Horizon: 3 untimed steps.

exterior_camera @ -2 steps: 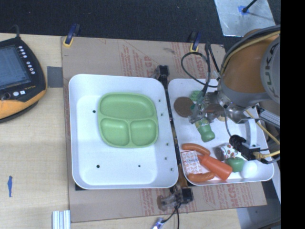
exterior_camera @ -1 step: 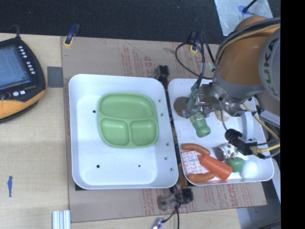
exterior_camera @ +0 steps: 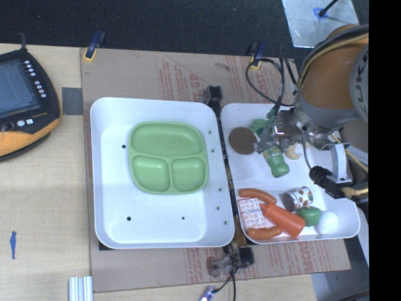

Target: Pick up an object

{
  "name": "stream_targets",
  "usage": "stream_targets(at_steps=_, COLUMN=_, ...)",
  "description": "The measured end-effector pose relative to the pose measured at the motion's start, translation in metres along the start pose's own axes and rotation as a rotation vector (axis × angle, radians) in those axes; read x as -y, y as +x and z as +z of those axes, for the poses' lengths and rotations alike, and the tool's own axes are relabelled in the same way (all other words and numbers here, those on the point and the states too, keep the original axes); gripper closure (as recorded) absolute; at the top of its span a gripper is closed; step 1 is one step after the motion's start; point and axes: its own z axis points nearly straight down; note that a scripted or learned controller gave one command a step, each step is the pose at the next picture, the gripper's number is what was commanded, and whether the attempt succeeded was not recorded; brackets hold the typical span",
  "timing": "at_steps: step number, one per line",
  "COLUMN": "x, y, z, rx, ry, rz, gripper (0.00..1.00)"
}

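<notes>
My gripper (exterior_camera: 276, 137) hangs low over the upper part of the right bin (exterior_camera: 233, 115), with the grey and orange arm reaching in from the right. Just below it lies a green cylinder-shaped object (exterior_camera: 277, 163), touching or nearly touching it. A brown disc (exterior_camera: 241, 140) lies to its left and a green leafy item (exterior_camera: 259, 126) at its upper left. Toward the bin's front lie a red sausage (exterior_camera: 257, 195), an orange carrot (exterior_camera: 286, 218), a printed packet (exterior_camera: 250, 212), a small can (exterior_camera: 300, 197), a green ball (exterior_camera: 309, 216) and a white ball (exterior_camera: 327, 221).
The left bin (exterior_camera: 106, 187) holds a green divided plate (exterior_camera: 168, 157). A teach pendant (exterior_camera: 25, 102) rests on the bench at far left. Cables (exterior_camera: 263, 80) loop behind the right bin, and clamps sit between the bins.
</notes>
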Motion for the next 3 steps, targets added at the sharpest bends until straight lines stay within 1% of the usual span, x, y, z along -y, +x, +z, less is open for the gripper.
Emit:
stream_targets(at_steps=1, x=0.021, y=0.04, z=-0.015, rx=-0.001, ry=0.0, rz=-0.003, gripper=1.0)
stream_targets(at_steps=2, x=0.017, y=0.042, z=-0.03, rx=-0.001, ry=-0.003, rz=0.0, gripper=1.0)
stream_targets(at_steps=3, x=0.059, y=0.027, z=-0.009, rx=0.0, ry=-0.001, rz=-0.001, gripper=1.0)
